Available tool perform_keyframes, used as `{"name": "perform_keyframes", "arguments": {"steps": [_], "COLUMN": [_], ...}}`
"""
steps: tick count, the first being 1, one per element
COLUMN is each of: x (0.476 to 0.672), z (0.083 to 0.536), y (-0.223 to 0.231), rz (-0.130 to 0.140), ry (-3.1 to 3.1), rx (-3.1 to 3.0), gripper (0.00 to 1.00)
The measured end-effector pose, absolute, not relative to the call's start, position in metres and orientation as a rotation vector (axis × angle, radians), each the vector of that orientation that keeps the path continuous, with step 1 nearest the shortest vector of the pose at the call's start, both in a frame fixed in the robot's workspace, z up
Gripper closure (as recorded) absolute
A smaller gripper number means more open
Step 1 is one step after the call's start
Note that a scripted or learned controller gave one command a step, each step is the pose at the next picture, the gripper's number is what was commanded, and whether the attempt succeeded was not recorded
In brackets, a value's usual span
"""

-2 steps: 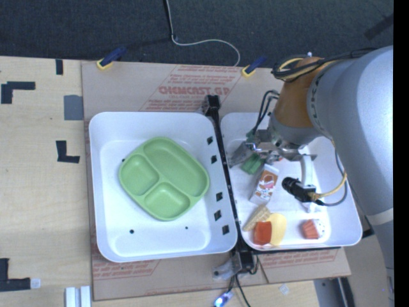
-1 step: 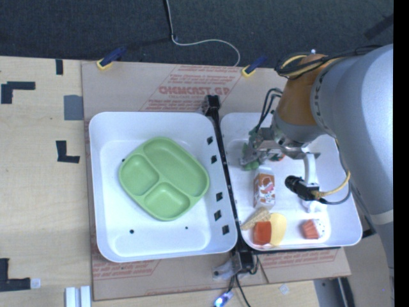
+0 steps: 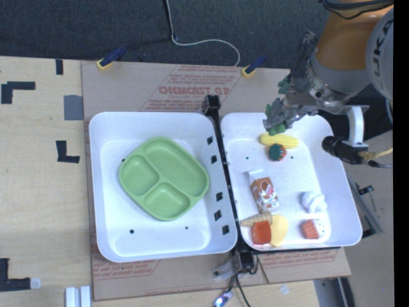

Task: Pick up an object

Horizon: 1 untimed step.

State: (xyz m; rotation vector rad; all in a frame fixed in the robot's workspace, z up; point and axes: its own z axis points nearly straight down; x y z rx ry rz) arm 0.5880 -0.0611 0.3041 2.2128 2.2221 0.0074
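**Gripper over the corn, near the bin's far wall**

The gripper hangs at the upper part of the right bin, just above a yellow corn that lies flat near the far rim. Whether its fingers stand apart or together cannot be told; the dark tips merge with the corn's green end. Nothing shows between them, so no hold can be claimed.

Just below the corn sits a small red-and-green ball, touching it or nearly so. Lower in the frame lie a snack packet, a red-and-yellow toy, a white lump and a red block, all well apart from the gripper. The left bin holds a green tray.

The likely target is the corn. Risks, as a judgement:
- The corn is rounded and smooth, so a close across its length may squeeze it out sideways.
- A descent slightly low in the frame would land a finger on the ball, knocking it away or pinching both.
- The far rim is near, so a finger may strike it and stop the reach.
- A grip at the corn's green end alone would let it tilt and drop on lifting.
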Motion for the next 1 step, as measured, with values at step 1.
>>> {"name": "perform_keyframes", "arguments": {"steps": [1], "x": [0.5097], "z": [0.3275], "y": [-0.0052], "rz": [0.000], "ry": [2.232], "rx": [2.216], "gripper": [1.00]}}
